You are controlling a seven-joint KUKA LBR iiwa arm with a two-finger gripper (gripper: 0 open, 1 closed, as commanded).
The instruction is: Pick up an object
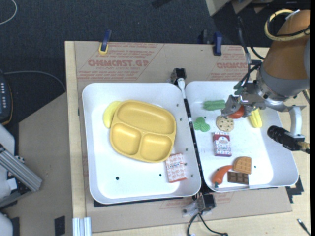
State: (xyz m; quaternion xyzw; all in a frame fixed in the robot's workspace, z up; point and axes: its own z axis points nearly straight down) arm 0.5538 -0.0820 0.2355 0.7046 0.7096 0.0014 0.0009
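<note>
My gripper (232, 108) hangs over the upper part of the right bin (275, 176), beside a red toy (237, 114) that is partly hidden under it. Just below lies a round cookie (225, 124). Further toys in this bin: a green bean pod (213, 104), a green leafy piece (201, 125), a yellow corn piece (255, 118), a red-and-white carton (222, 144), a waffle (242, 164), a chocolate bar (238, 178) and an orange carrot (221, 173).
The left bin (98, 171) holds a yellow divided plate (142, 131) lying on a banana (109, 113), plus a small red-and-white packet (175, 167). A black clamp (178, 75) sits where the bins meet at the back. The arm (288, 58) rises at the right.
</note>
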